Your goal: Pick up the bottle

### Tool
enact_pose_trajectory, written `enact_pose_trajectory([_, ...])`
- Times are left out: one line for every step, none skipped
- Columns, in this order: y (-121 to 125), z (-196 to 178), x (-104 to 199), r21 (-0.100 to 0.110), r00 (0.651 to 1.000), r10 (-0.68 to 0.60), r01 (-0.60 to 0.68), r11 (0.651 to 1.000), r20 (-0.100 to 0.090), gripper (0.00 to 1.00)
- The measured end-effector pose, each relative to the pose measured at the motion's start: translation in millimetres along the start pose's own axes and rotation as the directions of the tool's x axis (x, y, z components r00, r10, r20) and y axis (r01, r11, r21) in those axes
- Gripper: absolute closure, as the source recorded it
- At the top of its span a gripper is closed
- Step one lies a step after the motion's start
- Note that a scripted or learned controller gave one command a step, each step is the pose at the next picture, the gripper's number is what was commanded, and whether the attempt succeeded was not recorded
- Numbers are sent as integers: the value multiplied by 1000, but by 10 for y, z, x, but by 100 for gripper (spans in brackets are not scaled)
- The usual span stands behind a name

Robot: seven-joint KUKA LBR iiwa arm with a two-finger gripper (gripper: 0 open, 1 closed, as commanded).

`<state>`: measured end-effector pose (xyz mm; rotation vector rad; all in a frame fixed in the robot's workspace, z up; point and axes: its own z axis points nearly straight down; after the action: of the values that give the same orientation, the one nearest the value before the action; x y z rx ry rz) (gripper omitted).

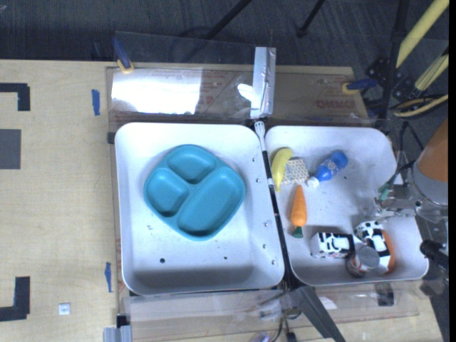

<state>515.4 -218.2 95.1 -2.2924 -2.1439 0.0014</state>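
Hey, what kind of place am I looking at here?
Probably a robot test bench: two shallow white bins on a taped wooden bench, toy items like a small blue plastic bottle, and black stand legs behind.

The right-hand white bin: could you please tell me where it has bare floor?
Bare floor lies in the right white bin between the small blue plastic bottle and the black-and-white cow toys. Its left edge is crowded by the yellow banana and orange carrot.
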Motion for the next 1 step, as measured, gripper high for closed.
enact_pose_trajectory([-357,-804,95,-1,864,-503,503,864,2,100])
